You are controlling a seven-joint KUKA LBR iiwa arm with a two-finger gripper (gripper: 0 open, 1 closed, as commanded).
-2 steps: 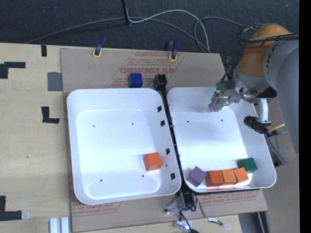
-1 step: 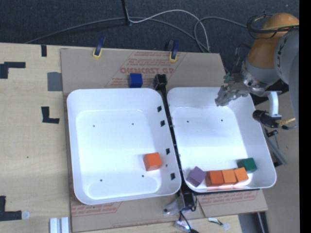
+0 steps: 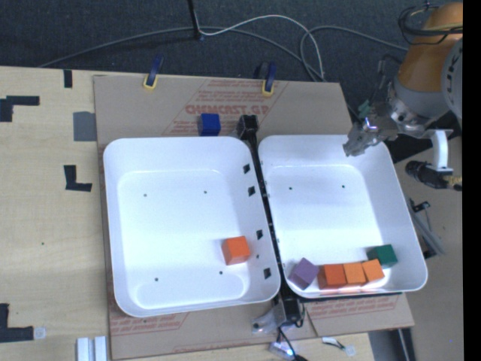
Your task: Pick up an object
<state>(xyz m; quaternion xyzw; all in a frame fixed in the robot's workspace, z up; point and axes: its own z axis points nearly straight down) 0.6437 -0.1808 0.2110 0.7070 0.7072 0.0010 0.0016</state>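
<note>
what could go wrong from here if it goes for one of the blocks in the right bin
1. The purple block, two orange blocks and green block sit packed in a row against the right bin's near wall, so the hand may find little room to close around one.
2. The hand hovers at the far rim, well away from them, so a descent here would likely grab nothing.
</note>
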